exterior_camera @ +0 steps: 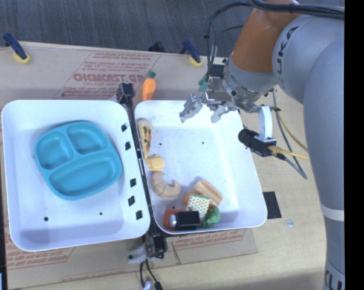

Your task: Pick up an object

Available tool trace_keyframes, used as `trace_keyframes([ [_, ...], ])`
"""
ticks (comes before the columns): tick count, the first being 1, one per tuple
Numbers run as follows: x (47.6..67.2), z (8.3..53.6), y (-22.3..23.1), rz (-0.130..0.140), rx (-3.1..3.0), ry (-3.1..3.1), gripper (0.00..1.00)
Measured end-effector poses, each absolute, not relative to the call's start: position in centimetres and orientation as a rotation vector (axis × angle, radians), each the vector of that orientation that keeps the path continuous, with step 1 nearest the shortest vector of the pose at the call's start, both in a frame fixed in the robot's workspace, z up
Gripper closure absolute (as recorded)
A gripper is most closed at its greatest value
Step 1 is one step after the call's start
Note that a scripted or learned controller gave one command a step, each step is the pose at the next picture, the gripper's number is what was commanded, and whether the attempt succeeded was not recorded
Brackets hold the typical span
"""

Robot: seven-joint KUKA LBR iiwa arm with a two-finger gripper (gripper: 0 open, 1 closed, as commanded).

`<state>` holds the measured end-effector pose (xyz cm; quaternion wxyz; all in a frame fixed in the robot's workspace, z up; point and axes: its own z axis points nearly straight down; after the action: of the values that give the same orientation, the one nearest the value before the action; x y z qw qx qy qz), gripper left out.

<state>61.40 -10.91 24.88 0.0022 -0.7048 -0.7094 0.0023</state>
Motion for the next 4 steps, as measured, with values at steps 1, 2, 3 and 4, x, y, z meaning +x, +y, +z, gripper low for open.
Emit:
trace_keyframes([
  [1,50.8,21.7,-10.9,0.006,-1.971,-2.439,0.0],
  [2,48.9,9.0,-9.5,0.002,-1.726,-2.619,0.0],
  [3,47.7,9.0,-12.2,0.0,-0.787,-3.038,0.0],
  [4,47.7,9.0,-10.2,-0.002,0.284,-3.126,0.0],
])
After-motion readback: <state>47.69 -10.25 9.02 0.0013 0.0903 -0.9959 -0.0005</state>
